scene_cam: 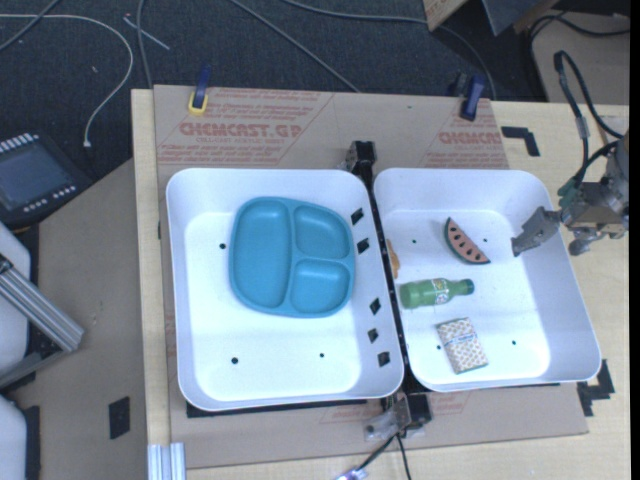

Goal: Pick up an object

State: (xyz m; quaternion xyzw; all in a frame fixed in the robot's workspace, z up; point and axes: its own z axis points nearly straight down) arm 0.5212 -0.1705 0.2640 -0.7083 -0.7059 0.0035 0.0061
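Watermelon slice [467, 241], green bottle [434, 291] and small patterned box [462, 345] lie loose in the right bin [570, 298], right of centre. The tool [562, 230] hovers at the frame's right edge, fingers spread, pinching nothing. Nothing is picked yet; approach and grasp remain.

The bench [250, 133], covered in printed cardboard, bears the left bin [200, 368] and right bin [420, 193] side by side.

Bright, even light; sharp focus, faint shadows.
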